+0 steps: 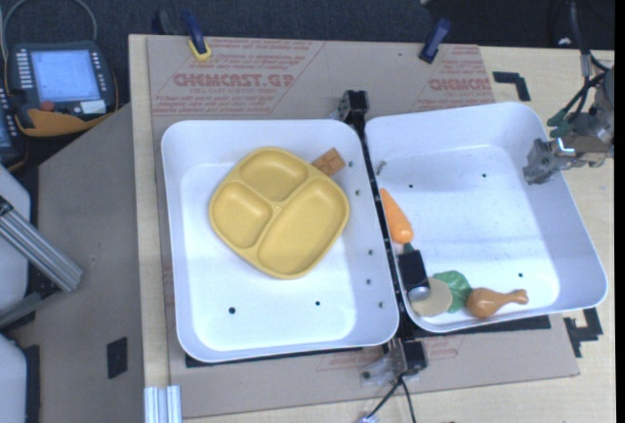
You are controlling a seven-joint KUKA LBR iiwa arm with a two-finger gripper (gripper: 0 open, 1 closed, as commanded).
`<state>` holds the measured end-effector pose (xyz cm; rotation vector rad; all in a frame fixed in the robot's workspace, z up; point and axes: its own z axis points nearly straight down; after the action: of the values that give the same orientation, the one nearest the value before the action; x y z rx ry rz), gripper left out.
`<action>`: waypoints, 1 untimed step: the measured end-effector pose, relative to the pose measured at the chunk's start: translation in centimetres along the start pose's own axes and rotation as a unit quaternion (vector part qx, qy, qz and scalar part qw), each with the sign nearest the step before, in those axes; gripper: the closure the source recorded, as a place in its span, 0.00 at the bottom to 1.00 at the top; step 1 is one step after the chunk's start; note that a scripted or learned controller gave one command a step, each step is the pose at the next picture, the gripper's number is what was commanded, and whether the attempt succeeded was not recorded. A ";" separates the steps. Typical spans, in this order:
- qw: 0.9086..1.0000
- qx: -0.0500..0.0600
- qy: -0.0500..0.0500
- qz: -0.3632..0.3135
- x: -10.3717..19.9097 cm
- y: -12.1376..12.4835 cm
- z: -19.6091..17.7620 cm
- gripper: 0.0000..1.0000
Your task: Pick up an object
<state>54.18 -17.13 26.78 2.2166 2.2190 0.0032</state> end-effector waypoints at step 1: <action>1.000 0.002 0.001 -0.002 4.5 1.8 0.8 1.00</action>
<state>55.99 -12.63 26.03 2.2144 2.2267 0.0021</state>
